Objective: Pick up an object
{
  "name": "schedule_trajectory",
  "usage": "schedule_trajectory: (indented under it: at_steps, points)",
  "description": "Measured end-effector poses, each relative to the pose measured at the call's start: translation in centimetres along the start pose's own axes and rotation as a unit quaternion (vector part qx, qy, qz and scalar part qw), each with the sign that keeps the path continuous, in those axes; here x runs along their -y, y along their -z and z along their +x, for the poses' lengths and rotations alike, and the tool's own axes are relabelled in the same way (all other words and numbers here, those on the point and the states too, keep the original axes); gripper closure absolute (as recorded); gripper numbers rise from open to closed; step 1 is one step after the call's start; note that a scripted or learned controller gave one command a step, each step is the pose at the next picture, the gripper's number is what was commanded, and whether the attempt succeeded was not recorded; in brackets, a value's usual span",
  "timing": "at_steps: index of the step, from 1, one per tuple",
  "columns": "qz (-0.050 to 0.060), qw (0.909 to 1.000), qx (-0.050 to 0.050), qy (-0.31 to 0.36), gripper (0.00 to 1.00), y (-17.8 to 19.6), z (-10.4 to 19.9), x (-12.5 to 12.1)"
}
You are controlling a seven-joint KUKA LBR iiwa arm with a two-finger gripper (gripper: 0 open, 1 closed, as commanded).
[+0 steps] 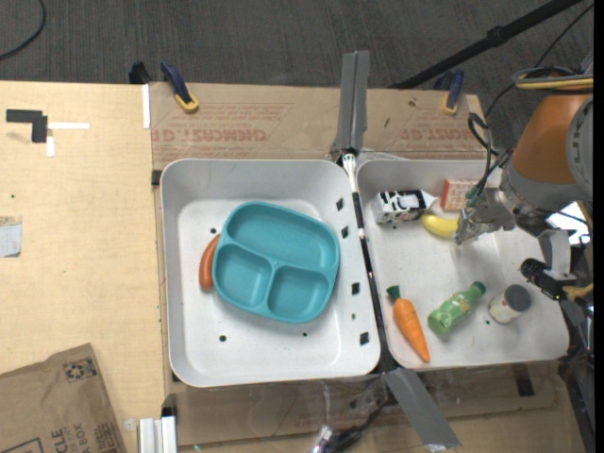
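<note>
The metal gripper (pixel 469 226) hangs low in the right bin (pixel 528 347), its tip just beside a smooth yellow banana (pixel 439 225); whether it is open or closed cannot be told. Nearby lie a tapered orange carrot (pixel 410 326), a green plastic bottle (pixel 456 310) and a small cup (pixel 511 304). A glossy teal divided plate (pixel 276 262) sits in the left bin (pixel 189 347).

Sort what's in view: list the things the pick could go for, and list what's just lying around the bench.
Job in hand:
pincer
banana
carrot
green bottle
toy car
teal plate

Lying about:
blue clamps
cardboard sheet
paper bag
</note>
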State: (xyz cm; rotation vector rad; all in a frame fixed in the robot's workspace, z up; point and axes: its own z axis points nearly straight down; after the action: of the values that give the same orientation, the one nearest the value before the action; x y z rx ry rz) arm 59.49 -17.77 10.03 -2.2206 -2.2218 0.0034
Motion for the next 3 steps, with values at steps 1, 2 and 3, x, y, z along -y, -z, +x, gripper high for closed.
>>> schedule_trajectory:
  at_steps: [1, 2, 3]
  points:
    - [0.0, 1.0, 0.0, 0.0, 0.0, 0.0, 0.0, 0.0]
    - [0.0, 0.9997, 0.0, -0.026, 0.0, -0.8, 2.8, -6.2]
    - [0.003, 0.9997, 0.002, -0.026, 1.0, 0.1, 2.6, -6.0]
